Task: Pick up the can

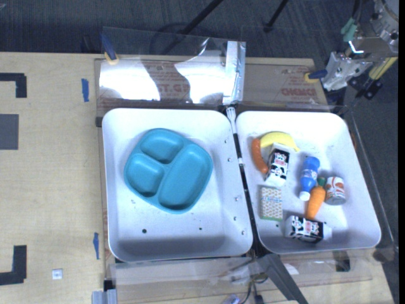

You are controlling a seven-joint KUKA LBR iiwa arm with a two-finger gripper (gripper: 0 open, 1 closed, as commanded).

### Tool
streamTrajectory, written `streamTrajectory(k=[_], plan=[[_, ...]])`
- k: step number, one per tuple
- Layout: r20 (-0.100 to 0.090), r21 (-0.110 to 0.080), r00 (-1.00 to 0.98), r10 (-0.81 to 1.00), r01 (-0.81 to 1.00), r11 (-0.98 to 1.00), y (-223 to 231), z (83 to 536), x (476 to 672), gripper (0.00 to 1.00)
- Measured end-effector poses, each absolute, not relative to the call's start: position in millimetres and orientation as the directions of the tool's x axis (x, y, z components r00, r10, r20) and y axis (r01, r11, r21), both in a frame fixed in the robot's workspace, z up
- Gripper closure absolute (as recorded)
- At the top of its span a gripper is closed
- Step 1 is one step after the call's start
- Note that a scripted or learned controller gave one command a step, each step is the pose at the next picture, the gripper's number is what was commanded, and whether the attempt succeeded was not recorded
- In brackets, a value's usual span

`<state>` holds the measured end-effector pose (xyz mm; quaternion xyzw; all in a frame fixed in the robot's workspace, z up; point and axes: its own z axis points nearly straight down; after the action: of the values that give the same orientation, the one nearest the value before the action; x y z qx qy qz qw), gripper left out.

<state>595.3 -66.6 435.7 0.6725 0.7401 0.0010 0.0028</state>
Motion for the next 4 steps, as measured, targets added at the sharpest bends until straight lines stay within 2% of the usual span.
streamTrajectory(k=[1,2,4], plan=[[-0.006,0.01,-0.099,0.995,0.995,0.099,-65.0,446.5,596.6,1.0],[-0.002,0.005,0.011,1.0,1.0,-0.011,-109.5,435.6,642.8,1.0],[-0.008,0.016,0.002,1.0,1.0,-0.001,-105.1,457.8,645.3,1.0]])
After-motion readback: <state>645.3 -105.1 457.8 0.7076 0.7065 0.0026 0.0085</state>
